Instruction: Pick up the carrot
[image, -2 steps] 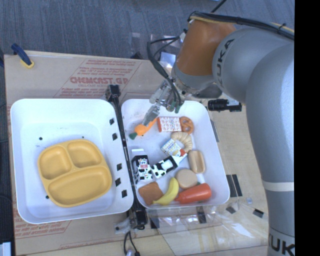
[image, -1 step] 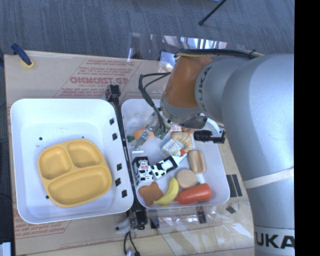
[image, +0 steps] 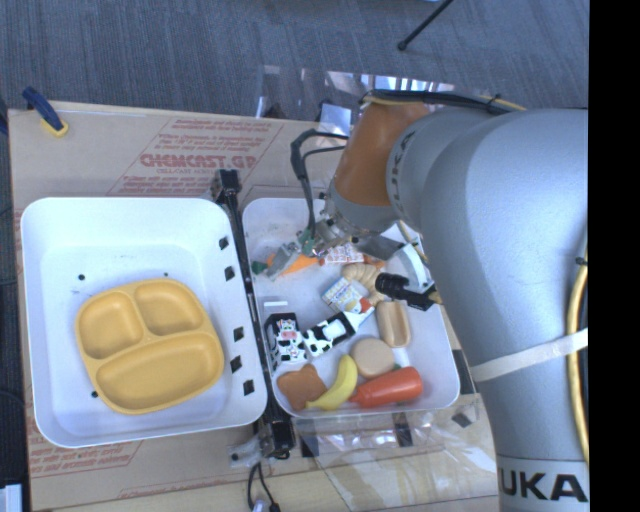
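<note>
Carrot (image: 297, 264) lies in right bin (image: 440, 350), near top, just under gripper (image: 318, 240). Can't tell if gripper grabs anything. Arm (image: 500, 250) says "KUKA". Cardboard (image: 190, 160) says "CHEMCAST GP". Yellow plate (image: 150, 345) in left bin (image: 50, 240).

The arm's gripper (image: 318, 238) reaches down at the top of the right bin (image: 440, 345), just beside the carrot (image: 296, 265). A banana (image: 338, 385) lies lower in that bin. A yellow divided plate (image: 150, 345) sits in the left bin (image: 60, 240).
</note>
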